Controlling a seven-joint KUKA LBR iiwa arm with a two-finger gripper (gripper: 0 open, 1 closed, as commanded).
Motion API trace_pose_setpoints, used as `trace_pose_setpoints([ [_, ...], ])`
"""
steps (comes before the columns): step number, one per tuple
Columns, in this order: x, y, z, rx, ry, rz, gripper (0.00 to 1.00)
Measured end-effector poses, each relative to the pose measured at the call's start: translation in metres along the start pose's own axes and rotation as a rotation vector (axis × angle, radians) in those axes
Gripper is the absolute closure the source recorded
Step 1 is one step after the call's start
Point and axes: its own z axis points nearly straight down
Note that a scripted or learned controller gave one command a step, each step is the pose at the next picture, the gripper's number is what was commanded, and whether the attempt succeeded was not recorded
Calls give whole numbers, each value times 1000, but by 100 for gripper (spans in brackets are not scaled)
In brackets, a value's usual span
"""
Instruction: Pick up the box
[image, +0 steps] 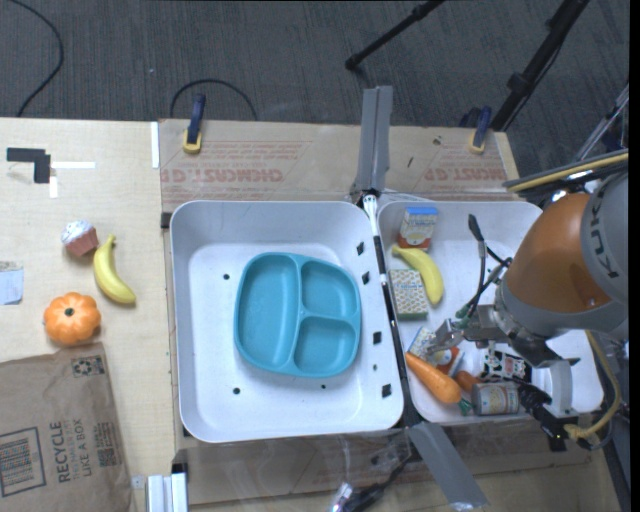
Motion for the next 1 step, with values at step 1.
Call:
trace_pose_setpoints([
  [1,0,17,1,9,2,44,0],
])
